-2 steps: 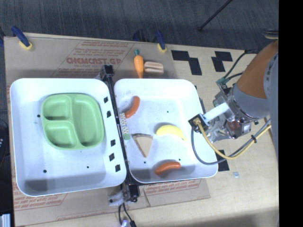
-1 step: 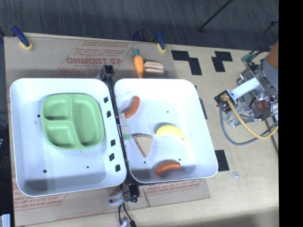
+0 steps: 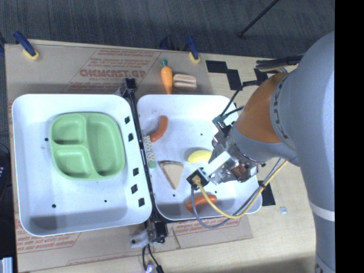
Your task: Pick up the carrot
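Up at top centre, the carrot (image 3: pixel 166 78) lies on the surface (image 3: pixel 85 56) outside the bins, just beside a tan block (image 3: pixel 185 82). At lower right the hand (image 3: pixel 232 168) hangs over the right bin (image 3: pixel 187 111), near a yellow lump (image 3: pixel 199 156). Whether the hand is wide or narrow cannot be told.

— What sort of place is this?
— A robotics lab: industrial arm (image 3: pixel 318 95) at three o'clock, white bins (image 3: pixel 28 169) on printed cardboard (image 3: pixel 108 67) over a bench.
— Anything else?
— Blue clamps (image 3: pixel 25 44) at eleven o'clock, grey office carpet (image 3: pixel 114 10) at twelve.
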Motion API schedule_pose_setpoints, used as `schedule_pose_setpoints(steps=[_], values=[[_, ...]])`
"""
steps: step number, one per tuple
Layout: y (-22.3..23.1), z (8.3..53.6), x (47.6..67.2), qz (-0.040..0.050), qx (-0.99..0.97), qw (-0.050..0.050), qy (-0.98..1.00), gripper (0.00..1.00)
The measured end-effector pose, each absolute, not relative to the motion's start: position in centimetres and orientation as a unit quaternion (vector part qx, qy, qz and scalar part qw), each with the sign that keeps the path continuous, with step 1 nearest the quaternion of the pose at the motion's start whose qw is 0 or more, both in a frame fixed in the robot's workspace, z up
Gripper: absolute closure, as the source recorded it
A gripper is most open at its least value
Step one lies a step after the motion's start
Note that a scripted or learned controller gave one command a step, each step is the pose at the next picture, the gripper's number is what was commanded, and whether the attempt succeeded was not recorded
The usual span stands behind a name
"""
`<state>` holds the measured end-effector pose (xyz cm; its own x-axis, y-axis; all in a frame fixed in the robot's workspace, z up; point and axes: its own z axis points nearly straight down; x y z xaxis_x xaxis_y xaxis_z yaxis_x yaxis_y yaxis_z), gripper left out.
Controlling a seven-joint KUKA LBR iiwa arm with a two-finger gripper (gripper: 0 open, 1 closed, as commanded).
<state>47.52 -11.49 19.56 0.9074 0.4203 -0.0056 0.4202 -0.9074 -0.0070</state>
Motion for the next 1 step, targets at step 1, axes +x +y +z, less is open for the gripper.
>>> schedule_pose_setpoints(steps=[1], values=[[-12.15,34.13,47.67,0.0009,-0.99,0.001,-0.143,1.0]])
